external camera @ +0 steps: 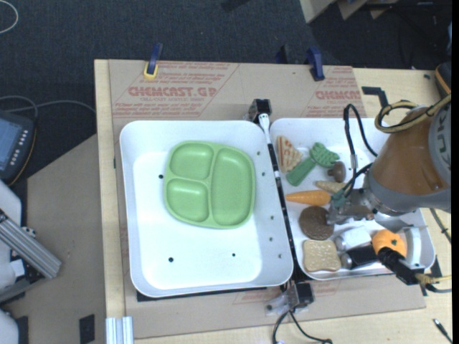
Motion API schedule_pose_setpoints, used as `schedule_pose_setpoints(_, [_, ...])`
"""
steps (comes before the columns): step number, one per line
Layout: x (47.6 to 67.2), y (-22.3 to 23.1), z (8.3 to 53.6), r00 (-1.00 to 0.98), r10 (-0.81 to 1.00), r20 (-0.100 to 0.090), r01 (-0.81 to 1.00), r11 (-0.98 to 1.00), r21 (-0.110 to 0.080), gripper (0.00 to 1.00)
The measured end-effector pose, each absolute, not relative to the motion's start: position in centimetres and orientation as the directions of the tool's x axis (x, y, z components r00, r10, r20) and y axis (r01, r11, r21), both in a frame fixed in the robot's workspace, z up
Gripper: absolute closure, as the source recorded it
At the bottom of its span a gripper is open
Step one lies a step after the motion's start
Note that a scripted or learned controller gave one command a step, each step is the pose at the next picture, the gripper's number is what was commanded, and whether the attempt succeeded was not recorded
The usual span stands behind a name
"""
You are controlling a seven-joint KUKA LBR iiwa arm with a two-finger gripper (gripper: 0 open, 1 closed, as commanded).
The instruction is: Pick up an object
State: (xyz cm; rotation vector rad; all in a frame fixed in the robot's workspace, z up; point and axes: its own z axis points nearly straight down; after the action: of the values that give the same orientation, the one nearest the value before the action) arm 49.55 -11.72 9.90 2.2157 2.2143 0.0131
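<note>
A green divided plate lies mid-left bin, while the gripper hangs in the right bin over a brown disc beside a carrot.

- My counter carries two bins side by side.
- In the left bin lies a divided plate, toward its far side.
- The right bin holds a sandwich slice, a carrot, a cookie and bread, running far to near.
- My end effector sits just right of the carrot.
</note>
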Motion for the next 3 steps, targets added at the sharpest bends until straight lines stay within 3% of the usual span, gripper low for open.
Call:
schedule_pose_setpoints(2, [49.3,-11.9,20.8,-0.001,1.0,-0.002,1.0,0.001,0.007,1.0])
schedule_pose_setpoints(3, [49.4,-11.9,22.6,-0.001,1.0,-0.002,1.0,0.001,0.005,1.0])
